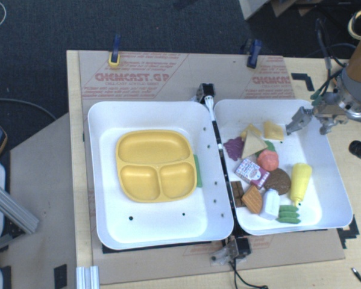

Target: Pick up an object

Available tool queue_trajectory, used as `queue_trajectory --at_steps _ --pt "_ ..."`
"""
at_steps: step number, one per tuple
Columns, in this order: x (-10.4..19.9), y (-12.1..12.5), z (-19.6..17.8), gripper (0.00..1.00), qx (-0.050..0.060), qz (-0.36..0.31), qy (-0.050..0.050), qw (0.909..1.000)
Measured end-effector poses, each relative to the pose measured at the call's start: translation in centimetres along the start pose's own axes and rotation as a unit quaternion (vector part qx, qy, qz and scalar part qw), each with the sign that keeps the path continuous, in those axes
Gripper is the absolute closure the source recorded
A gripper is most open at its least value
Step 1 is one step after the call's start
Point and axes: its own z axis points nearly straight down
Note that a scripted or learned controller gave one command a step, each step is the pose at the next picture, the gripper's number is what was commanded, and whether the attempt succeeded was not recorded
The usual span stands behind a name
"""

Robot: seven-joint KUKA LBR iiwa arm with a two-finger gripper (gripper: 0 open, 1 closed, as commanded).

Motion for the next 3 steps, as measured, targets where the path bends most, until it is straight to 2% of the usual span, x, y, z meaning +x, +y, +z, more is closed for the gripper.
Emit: queue_trajectory --at_steps 1,2,3 --pt "0.1 0.3 -0.9 0.00 -0.007 -0.002 -0.002 1.0000" --pt "0.1 0.2 3.3 0.00 -0.005 -0.002 0.000 1.0000" --pt "0.5 -0.5 9.3 0.00 -0.004 -0.002 0.000 1.0000"
